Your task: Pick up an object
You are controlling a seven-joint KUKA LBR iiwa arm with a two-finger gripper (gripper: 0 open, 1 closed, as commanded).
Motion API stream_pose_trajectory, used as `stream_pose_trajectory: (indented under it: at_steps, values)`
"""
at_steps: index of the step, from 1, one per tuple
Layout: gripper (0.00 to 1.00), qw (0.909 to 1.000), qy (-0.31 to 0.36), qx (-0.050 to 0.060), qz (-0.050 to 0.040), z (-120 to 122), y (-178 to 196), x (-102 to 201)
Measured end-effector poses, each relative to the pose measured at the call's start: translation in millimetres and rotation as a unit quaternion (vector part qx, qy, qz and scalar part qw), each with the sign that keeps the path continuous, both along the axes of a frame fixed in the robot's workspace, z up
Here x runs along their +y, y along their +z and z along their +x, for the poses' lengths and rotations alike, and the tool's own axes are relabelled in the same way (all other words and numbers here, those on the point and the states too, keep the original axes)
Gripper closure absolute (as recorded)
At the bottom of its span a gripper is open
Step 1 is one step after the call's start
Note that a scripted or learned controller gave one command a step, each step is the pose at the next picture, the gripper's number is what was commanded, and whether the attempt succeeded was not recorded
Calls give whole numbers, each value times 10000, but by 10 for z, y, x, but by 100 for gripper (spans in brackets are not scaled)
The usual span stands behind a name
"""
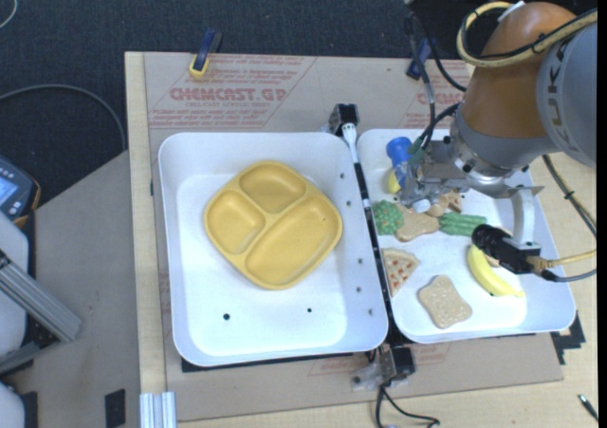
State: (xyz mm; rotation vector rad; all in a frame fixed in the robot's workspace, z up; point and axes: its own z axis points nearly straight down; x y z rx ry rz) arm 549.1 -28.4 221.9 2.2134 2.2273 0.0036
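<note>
The right bin (545,307) holds several toy foods. A blue piece (398,149) stands near its far left corner. A green broccoli (387,217), a tan flat piece (418,225) and a green pickle (463,223) lie in a row across the middle. Nearer the front are a pizza slice (399,269), a bread slice (444,301) and a banana (490,276). My gripper (423,191) hangs low over the tan piece, just right of the blue piece and above the broccoli. The wrist hides what lies directly under it.
The left bin (180,255) carries a yellow divided plate (273,224). A black connector and cable (507,251) from the arm hang over the banana. Clamps sit at the bench's far edge (201,58) and between the bins (343,119).
</note>
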Motion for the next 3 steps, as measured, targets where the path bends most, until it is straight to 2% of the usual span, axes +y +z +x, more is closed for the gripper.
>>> stream_pose_trajectory:
  at_steps: [1, 2, 3]
  values:
    - [100, 10000, 0, -11, 1, 322, 63, 507]
    - [100, 10000, -13, -12, -2, 661, 109, 701]
    - [100, 10000, -40, 36, -4, 600, -14, 583]
